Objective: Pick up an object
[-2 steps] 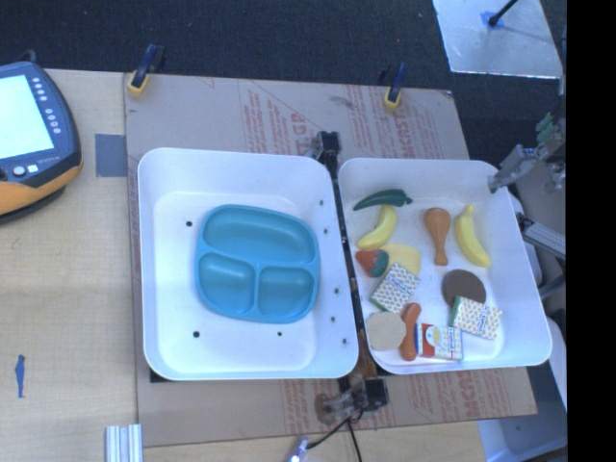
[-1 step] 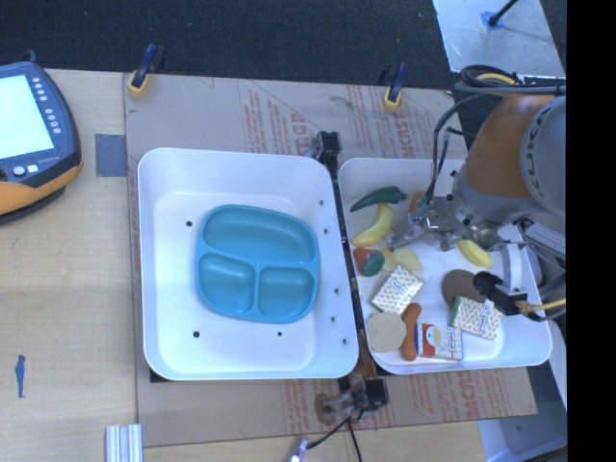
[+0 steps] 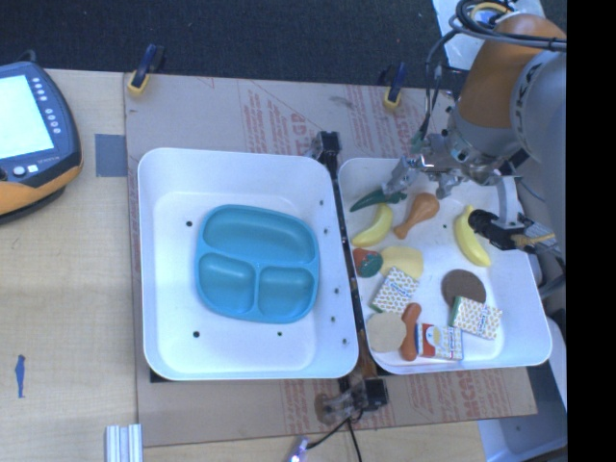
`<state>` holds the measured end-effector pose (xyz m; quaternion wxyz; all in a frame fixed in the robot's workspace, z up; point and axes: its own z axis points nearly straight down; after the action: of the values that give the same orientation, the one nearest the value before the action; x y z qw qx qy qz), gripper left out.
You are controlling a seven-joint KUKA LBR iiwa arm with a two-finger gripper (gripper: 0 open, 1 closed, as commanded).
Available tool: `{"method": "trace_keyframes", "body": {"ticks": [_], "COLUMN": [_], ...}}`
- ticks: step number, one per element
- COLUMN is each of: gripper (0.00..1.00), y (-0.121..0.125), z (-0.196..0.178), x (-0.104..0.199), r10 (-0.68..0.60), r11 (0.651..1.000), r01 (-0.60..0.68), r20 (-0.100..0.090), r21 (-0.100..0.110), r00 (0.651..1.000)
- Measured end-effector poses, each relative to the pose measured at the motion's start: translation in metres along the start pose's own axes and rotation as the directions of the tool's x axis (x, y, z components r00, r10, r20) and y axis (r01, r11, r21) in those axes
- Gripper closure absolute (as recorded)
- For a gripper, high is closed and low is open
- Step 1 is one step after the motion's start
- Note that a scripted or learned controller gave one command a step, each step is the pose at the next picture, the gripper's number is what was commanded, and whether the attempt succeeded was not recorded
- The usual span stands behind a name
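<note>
Over right bin [image 3: 525, 349], gripper [image 3: 416, 168] above drumstick [image 3: 416, 214]; fingers' state unclear. Looks light, stiff, slick. Best pinched across 1 narrow neck.

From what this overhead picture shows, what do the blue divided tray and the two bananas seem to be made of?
Blue divided tray: probably moulded plastic, with smooth, even colour and rounded compartment edges. Bananas: likely toy plastic, uniformly yellow with a slight sheen; too small to be certain.
</note>
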<state>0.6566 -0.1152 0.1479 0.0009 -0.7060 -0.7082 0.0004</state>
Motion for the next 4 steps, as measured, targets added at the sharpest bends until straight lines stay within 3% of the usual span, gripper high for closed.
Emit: {"method": "trace_keyframes", "body": {"ticks": [1,2,3,4], "gripper": [0.00,0.00,0.00,0.00], "y": [-0.046,0.000,-0.099,-0.156], "z": [0.056,0.056,0.057,0.057], "x": [-0.014,0.014,-0.029,-0.008], "r10": [-0.002,0.000,-0.001,-0.003], "r11": [1.000,1.000,1.000,1.000], "r01": [0.002,0.000,0.001,0.003], "r20": [0.002,0.000,0.002,0.000], "r21": [0.003,0.002,0.003,0.003], "r00": [1.000,1.000,1.000,1.000]}}
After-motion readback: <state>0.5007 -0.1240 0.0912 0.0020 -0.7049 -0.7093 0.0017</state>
